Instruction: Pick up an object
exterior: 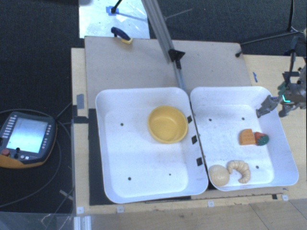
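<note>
From above, two shallow white bins sit side by side on a bench. The left bin [144, 176] holds a yellow bowl [167, 124], upright, lying toward the bin's one o'clock corner and close to the wall shared with its neighbour. The right bin [225, 102] holds three things, all in its lower half. An orange block with a red and green piece touching its right end, looking like a toy carrot [252, 137], lies toward three o'clock of the bin. At about six o'clock lies a pale round thing like an egg [219, 175], and just beside it, on its right, a curled tan piece shaped like a shrimp [240, 170]; the two look to be touching or nearly so.

The gripper [274, 105] shows at the right bin's two o'clock edge, over the rim, well apart from all three things. Its two grey fingers are spread apart, and nothing lies between them.

A handheld control pad [25, 139] rests off the bench at nine o'clock.
</note>
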Tool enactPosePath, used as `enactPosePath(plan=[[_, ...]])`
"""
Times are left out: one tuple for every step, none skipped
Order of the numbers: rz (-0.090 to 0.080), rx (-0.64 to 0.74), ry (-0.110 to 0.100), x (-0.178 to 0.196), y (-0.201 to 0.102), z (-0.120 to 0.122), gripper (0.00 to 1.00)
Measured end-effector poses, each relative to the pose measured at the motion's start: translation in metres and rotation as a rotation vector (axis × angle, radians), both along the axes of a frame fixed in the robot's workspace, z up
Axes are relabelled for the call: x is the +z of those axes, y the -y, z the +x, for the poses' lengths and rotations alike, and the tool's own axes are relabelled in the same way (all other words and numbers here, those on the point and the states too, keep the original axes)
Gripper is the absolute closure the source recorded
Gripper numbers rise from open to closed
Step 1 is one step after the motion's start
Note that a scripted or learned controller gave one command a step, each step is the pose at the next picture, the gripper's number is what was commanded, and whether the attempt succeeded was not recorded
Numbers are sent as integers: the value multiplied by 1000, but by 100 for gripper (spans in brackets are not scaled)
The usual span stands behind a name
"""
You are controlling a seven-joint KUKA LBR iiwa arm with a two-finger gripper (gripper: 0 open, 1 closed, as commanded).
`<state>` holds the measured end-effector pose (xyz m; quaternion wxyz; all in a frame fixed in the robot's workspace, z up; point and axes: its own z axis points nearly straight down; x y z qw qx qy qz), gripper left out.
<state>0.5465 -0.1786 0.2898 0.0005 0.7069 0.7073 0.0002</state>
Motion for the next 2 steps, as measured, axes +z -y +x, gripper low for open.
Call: enactPosePath(plan=[[0, 0, 0, 0, 0, 0, 0], [1, -1, -4, -47, 2, -9, 0]])
